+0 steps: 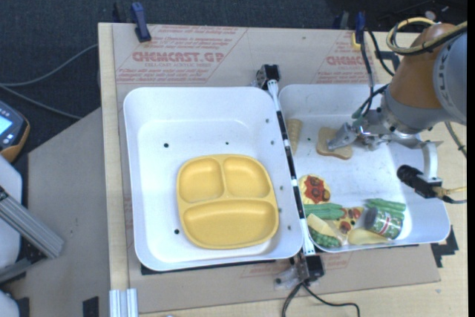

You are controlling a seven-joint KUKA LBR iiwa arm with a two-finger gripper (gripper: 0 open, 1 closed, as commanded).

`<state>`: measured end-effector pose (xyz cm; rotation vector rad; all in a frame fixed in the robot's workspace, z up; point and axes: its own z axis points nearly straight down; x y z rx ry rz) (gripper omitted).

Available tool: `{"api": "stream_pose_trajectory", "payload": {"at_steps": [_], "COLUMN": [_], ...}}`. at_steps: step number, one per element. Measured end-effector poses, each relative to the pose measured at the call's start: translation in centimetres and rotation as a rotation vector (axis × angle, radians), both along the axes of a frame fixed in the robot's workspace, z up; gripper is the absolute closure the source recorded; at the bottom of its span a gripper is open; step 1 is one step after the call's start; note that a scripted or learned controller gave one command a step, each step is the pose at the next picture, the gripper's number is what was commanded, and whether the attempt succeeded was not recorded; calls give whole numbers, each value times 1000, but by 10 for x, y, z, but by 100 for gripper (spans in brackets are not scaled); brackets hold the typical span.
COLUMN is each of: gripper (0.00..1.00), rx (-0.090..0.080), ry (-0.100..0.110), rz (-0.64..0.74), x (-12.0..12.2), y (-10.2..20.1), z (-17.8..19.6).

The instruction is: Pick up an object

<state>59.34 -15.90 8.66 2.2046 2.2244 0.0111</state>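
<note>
The fingers point(343, 137) are down in the right bin point(326, 96), right at a flat tan toast piece point(332, 144). I cannot tell if they are wide or tight. The toast lies flat and thin, so they may slide over it and come up with nothing. More toy food point(355, 219) sits near the front.

Two bins side by side on the bench

The left bin point(148, 115) holds a divided plate point(226, 200). In the right bin point(326, 96), the gripper point(343, 137) sits over a toast slice point(334, 148) at the back; toy food point(356, 219) clusters along the front wall.
</note>
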Motion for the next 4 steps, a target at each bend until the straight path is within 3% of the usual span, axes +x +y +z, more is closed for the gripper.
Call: {"api": "stream_pose_trajectory", "payload": {"at_steps": [1,2,3,4], "gripper": [0,0,0,0], "rx": [3,0,2,1], "ry": [10,3,10,0], "rz": [-14,-2,-14,0], "x": [-56,3,-70,42], "y": [-51,13,-10,37], "z": [0,0,0,16]}}
